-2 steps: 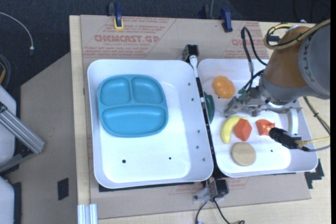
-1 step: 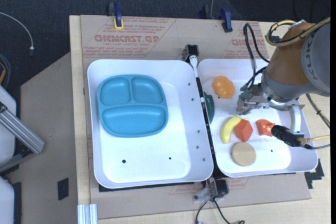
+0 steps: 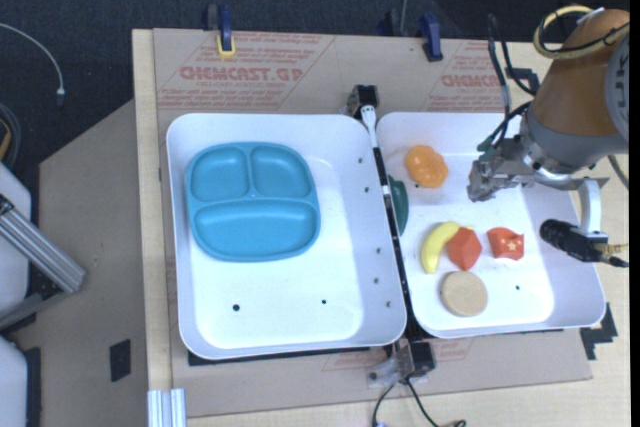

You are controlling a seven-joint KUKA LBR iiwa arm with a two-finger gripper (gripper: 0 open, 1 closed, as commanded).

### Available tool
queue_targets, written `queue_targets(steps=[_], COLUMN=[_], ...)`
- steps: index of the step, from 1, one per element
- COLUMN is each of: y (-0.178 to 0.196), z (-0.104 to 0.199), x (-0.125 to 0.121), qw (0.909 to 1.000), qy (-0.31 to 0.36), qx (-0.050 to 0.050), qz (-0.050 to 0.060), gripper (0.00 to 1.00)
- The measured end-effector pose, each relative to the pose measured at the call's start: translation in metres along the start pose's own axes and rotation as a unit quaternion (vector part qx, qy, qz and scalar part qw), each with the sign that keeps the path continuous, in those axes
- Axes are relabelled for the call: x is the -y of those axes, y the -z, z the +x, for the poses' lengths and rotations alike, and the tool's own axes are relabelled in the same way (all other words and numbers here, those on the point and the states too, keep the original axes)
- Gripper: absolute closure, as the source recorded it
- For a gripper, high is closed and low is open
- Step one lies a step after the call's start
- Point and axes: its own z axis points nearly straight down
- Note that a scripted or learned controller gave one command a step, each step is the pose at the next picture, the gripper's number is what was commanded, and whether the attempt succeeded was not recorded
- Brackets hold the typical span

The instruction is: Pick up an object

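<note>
Camera view, looking down at a slant: the grey arm with its orange band reaches in from the right, and its gripper (image 3: 487, 177) hangs over the upper part of the right-hand shallow white bin (image 3: 570, 310). How far the gripper is open I cannot tell; it reads as a dark, blurred cluster, and nothing is seen held in it.

Several candidates lie in that bin. A round orange plastic fruit (image 3: 427, 166) sits just beside the gripper, toward the bin's inner wall. Nearer the front edge lie a yellow toy banana (image 3: 436, 244), a red toy chunk (image 3: 464, 249) touching it, and a red toy strawberry-like piece (image 3: 506, 243), which is probably the closest of that group, almost straight below the gripper in the frame. A flat tan disc, perhaps a toy cookie (image 3: 465, 294), lies near the front. A dark green item (image 3: 399, 203) is tucked against the dividing wall, partly hidden.

The left-hand white bin (image 3: 275, 320) carries a blue sectioned plastic plate (image 3: 255, 202), well apart from the gripper.

By my judgement the step in hand is the approach: a target is yet to be settled on. The next move calls for centring over one item, likely the orange fruit or the red piece, then descending and closing cleanly without nudging its neighbours.
</note>
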Motion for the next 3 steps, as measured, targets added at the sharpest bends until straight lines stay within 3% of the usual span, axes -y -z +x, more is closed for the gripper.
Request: queue_targets(steps=[1, 2, 3], y=[0.054, 0.053, 0.064], z=[0.0, 0.053, 0.107], x=[-0.002, -0.02, -0.019], qw=[1.0, 1.0, 1.0], qy=[0.0, 0.003, 0.002], qx=[0.0, -0.001, -0.001], qz=[0.0, 0.002, 0.002], gripper=[1.0, 1.0, 1.0])
